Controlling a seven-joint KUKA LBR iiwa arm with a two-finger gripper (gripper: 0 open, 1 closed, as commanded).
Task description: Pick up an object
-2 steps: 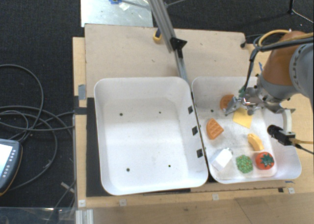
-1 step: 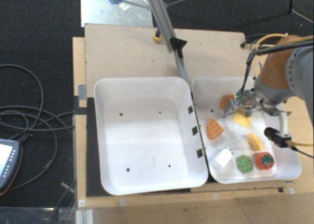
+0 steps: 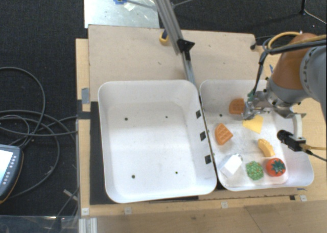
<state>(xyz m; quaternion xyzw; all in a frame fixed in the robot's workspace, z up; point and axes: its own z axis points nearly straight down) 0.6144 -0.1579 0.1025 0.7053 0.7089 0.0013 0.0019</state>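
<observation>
In the right bin (image 3: pixel 306 173) lie several small toy foods: a round brown cookie (image 3: pixel 236 106), a yellow cheese wedge (image 3: pixel 253 124), an orange waffle-like piece (image 3: pixel 223 134), a yellow-orange piece (image 3: pixel 265 147), a white block (image 3: pixel 231 165), a green bumpy piece (image 3: pixel 254 170) and a red tomato (image 3: pixel 276 167). My gripper (image 3: pixel 252 110) reaches down from the right, its tip low between the cookie and the cheese wedge. The arm hides the fingers' gap.
The left bin (image 3: pixel 110 94) stands beside the right one, with a dark divider strip between them. A grey pole (image 3: pixel 168 12) slants over the bench from the top. Cables and a tablet (image 3: pixel 7 168) lie on the floor at left.
</observation>
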